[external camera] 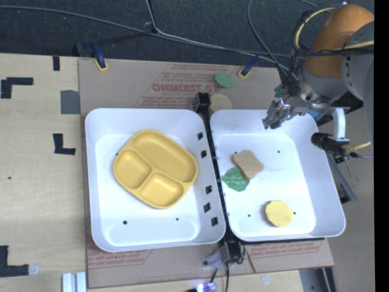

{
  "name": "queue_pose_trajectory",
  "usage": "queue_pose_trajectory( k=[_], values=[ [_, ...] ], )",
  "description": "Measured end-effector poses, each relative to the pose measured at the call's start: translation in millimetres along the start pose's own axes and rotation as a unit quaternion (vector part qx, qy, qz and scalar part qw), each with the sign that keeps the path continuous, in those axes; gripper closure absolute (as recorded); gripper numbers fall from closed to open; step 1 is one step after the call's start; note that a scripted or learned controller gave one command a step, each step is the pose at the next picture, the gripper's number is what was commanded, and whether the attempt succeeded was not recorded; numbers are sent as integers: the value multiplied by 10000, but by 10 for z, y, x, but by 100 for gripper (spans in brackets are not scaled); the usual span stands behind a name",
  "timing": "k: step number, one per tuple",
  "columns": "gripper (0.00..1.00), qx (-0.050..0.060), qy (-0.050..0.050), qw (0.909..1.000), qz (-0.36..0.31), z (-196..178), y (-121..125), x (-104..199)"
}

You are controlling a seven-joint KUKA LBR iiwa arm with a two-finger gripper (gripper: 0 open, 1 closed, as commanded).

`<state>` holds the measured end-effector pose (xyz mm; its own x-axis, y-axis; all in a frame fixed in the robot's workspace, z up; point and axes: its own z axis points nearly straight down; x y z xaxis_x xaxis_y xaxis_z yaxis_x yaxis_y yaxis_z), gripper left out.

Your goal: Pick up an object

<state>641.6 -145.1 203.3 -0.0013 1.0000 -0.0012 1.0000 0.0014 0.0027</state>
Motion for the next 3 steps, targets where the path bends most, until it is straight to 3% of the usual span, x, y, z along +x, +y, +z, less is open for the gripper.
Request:
queue_pose_trajectory(
  k=[1, 3],
  values=[
    [100, -5, 0, 10000, -2, -430, 25, -14],
    [100, 30, 11, 10000, -15, -301, -441, 880]
  ],
)
